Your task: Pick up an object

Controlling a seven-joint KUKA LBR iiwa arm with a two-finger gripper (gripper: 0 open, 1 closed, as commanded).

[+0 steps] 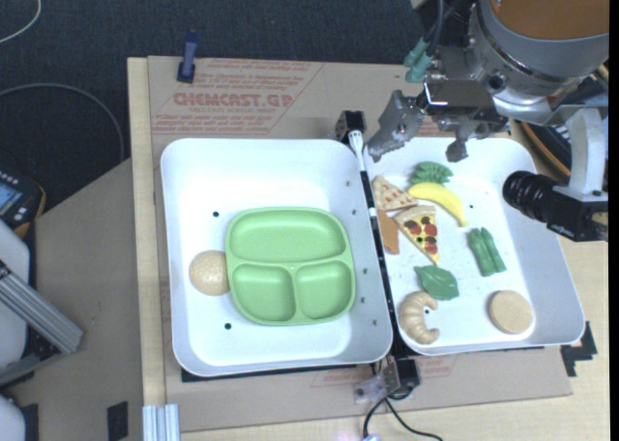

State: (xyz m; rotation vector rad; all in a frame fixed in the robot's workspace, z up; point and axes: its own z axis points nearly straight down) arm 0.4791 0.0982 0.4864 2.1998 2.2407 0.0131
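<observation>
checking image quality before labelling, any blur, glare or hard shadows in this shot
Camera view: lighting is even and soft; the green tray and banana are sharp. The pincer and wrist look slightly soft. Mild sheen on the white bin rim, no blown-out glare.
</observation>
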